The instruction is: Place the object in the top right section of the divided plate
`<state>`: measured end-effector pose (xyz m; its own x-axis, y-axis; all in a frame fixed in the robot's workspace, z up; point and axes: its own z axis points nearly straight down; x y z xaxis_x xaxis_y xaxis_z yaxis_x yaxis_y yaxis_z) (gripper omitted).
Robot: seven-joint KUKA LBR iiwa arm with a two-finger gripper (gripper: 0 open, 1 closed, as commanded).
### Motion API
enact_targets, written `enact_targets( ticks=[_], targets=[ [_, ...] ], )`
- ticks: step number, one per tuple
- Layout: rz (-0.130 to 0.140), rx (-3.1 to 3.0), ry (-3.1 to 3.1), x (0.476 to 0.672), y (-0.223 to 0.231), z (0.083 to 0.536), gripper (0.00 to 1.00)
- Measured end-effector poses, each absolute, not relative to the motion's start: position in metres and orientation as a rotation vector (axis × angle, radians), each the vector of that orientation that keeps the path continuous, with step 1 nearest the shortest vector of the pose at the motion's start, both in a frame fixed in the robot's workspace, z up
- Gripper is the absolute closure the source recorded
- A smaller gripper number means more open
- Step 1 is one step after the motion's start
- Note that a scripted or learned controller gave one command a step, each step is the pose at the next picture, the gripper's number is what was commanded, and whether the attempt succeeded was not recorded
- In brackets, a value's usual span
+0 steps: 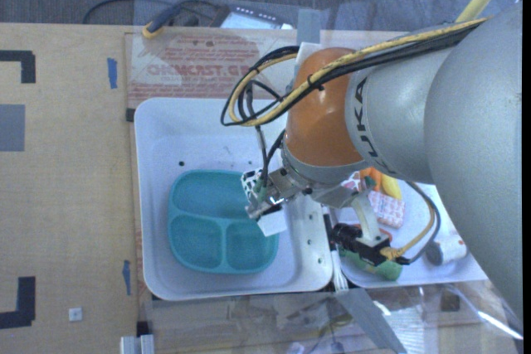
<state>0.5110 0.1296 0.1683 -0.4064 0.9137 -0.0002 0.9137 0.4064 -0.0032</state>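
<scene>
Divided plate [211, 221], teal, sits in the left white bin [158, 178] toward its near side, its right edge tucked under the wrist. The grey arm [440, 120] covers most of the right bin [465, 269]; jumbled items there are half hidden. Gripper [264, 199] hangs over the plate's right rim — how its jaws stand, I can't tell. Something small and white-green at its tip, too blurred to name.

The grey arm [448, 95] enters from the right, its orange band [323, 108] just above the wrist. Black and yellow cables loop beside the band. Below the wrist, the gripper [264, 199] points down and to the left.
</scene>
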Motion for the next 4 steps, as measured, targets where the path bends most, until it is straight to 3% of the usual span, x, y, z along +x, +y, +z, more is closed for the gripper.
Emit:
enact_targets(
  ticks=[1,2,3,4],
  targets=[
    [-0.016,-1.752,-2.618,0.499,0.134,0.137,1.00],
    [-0.067,-1.778,-2.643,0.508,0.178,0.132,1.00],
    [0.005,-1.865,-2.526,0.555,0.105,0.169,1.00],
    [0.011,-2.070,-2.357,0.479,0.168,0.148,1.00]
  ],
)
